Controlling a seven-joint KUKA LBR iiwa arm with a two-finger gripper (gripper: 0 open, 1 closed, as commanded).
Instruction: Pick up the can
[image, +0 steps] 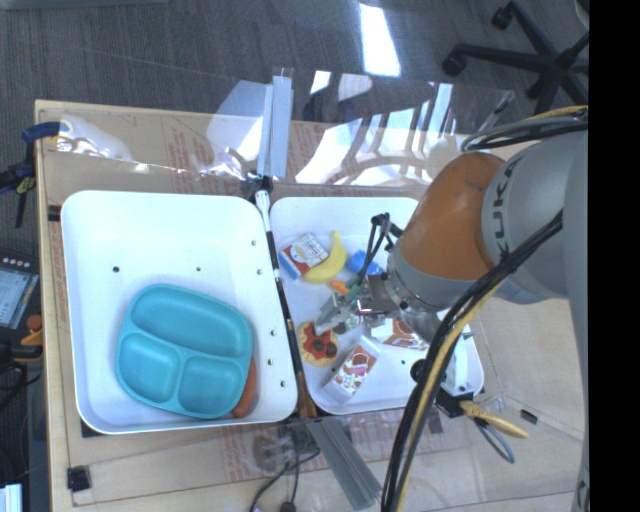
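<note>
- Two shallow white bins of smooth, hard plastic with rounded corners sit side by side: the left bin (90, 300) and the right bin (300, 215), their rims touching along the middle.
- In the left bin lies a turquoise tray (185, 350), matt and rounded, moulded into three compartments. An orange scrap (246, 392) peeps from under its right edge.
- The right bin holds small clutter: a curved yellow banana (328, 264), which touches a flat printed box (300, 255) in red, white and blue, a yellowish disc (318, 346) with red and dark patches, and a white carton (351, 371) with red print, lying tilted near the front wall.
- The arm (520, 220) (grey shell, glossy orange band) covers the bin's right half. Its gripper (343, 310) hangs low over the clutter, just above the disc. Whether it is parted or closed cannot be told, and nothing is seen clamped in it.
- The can (404, 336) is hard to make out. A red-and-white rounded piece just right of the gripper, mostly hidden under the wrist, looks like it, though this is not certain.
</note>
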